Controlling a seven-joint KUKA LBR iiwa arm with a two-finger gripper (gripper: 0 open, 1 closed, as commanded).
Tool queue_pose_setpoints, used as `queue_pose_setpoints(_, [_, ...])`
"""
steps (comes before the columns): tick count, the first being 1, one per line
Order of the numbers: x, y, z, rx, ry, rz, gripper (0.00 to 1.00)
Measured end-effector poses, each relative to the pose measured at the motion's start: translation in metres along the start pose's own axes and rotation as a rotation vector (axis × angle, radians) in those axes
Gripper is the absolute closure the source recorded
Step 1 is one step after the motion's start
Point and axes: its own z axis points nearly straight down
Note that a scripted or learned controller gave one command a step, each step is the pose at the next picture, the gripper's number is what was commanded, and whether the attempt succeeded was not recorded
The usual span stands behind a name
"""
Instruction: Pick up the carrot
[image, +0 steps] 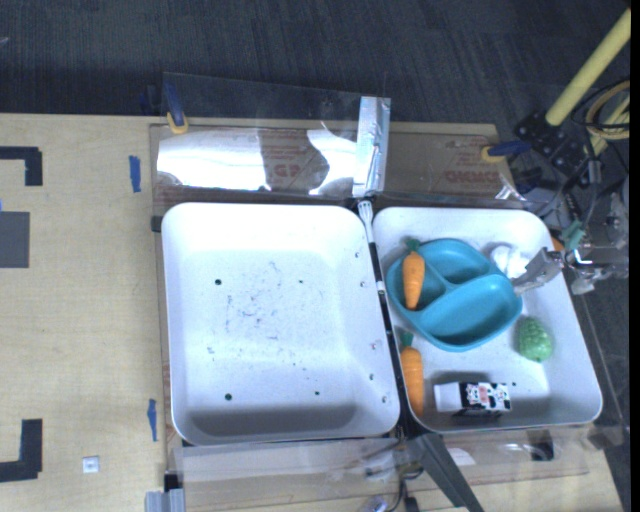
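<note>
In the right white bin (585, 395), the blue divided bowl (470, 320) holds one carrot (413, 280) and a second carrot (411, 372) lies beside it, both probably light, stiff, slippery plastic best pinched across the thick middle, while my gripper (535, 270) hangs at the bowl's right rim, its width beyond my telling.

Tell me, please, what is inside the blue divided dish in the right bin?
One carrot lies in the left compartment of the blue dish, green top pointing away. The right compartment looks bare. What is under the dish is covered. A second carrot lies outside it.
</note>
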Motion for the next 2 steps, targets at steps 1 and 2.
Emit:
queue_pose_setpoints(1, [0.038, 0.054, 0.058, 0.002, 0.001, -0.130, 0.00])
queue_pose_setpoints(2, [0.037, 0.056, 0.046, -0.004, -0.001, -0.129, 1.00])
